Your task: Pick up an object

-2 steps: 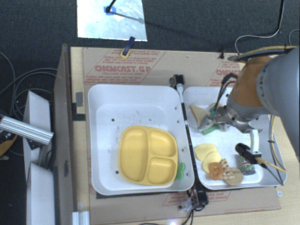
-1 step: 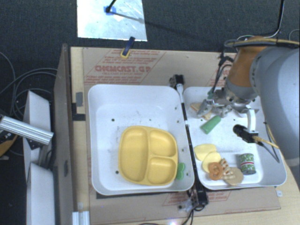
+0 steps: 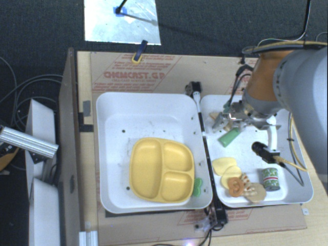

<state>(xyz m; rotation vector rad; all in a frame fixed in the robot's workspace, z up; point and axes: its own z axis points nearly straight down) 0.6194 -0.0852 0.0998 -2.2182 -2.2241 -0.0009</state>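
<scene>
My gripper (image 3: 224, 120) hangs over the upper left part of the right bin (image 3: 300, 191), under the grey arm with its orange band. A green stick-shaped object (image 3: 229, 137) lies tilted just below and to the right of the gripper, close to it; contact cannot be made out. Lower in the same bin sit pale yellow pieces (image 3: 226, 166), an orange toy (image 3: 235, 186), a tan piece (image 3: 254, 192) and a small green can (image 3: 270, 179).
The left bin (image 3: 110, 111) bears a yellow divided plate (image 3: 162, 169) with a small green thing (image 3: 197, 187) at its right edge. The wall between the two bins runs just left of the gripper. A silver sheet (image 3: 123, 14) lies on the floor beyond the bench.
</scene>
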